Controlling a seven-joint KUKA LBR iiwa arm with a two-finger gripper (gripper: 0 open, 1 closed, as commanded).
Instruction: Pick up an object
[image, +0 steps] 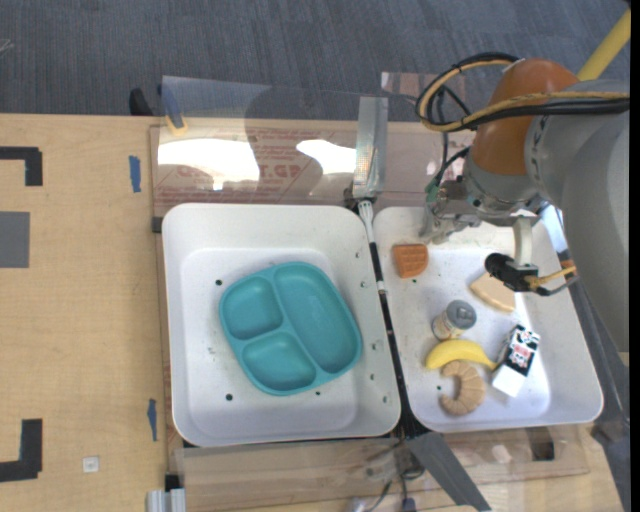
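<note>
My gripper (438, 222) hangs over the back left corner of the right bin (570, 405), and nothing shows in its grasp. Just in front of it and to its left lies an orange block (410, 260). Further forward in the same bin are a pale wedge (491, 293), a small grey round piece (459, 317), a yellow banana (458, 353), a tan croissant (463, 389) and a white and black carton (516, 361).
A teal divided plate (290, 327) lies in the left bin (190, 240). A clear panel (260, 150) stands behind both bins. The grey arm (590, 170) covers the back right of the right bin.
</note>
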